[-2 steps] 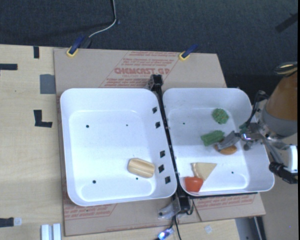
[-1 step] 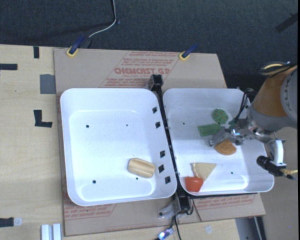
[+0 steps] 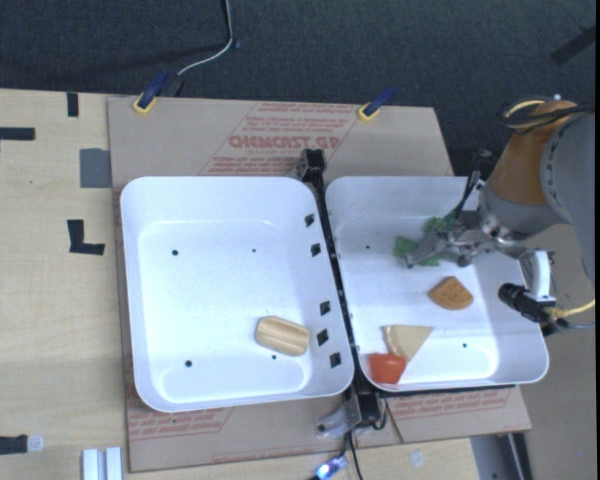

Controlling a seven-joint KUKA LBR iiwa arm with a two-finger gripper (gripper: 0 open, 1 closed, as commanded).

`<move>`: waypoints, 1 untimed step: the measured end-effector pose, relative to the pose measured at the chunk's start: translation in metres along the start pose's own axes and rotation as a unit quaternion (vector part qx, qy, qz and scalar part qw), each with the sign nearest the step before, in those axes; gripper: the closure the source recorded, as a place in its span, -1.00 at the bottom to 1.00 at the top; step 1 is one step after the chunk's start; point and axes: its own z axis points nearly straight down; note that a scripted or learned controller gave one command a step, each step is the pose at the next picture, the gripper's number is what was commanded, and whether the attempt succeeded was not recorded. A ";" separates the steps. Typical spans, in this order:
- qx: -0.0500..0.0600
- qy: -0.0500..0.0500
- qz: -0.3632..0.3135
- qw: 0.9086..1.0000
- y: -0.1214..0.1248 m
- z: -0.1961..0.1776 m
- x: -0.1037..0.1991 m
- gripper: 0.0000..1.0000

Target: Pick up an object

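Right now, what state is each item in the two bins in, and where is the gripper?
Gripper: low in the right bin, at the green item.
Green item: at the gripper's tip; grasp cannot be told.
Brown cookie-like piece: lying free on the right bin's floor.
Tan wedge: lying flat, touching the red piece.
Red piece: at the right bin's near edge.
Bread roll: lying alone in the left bin.

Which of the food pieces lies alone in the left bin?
The tan bread roll; the green, orange, red and wedge pieces lie in the right bin.
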 end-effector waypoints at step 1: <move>-0.001 0.001 -0.002 1.000 0.066 0.001 0.041 -1.00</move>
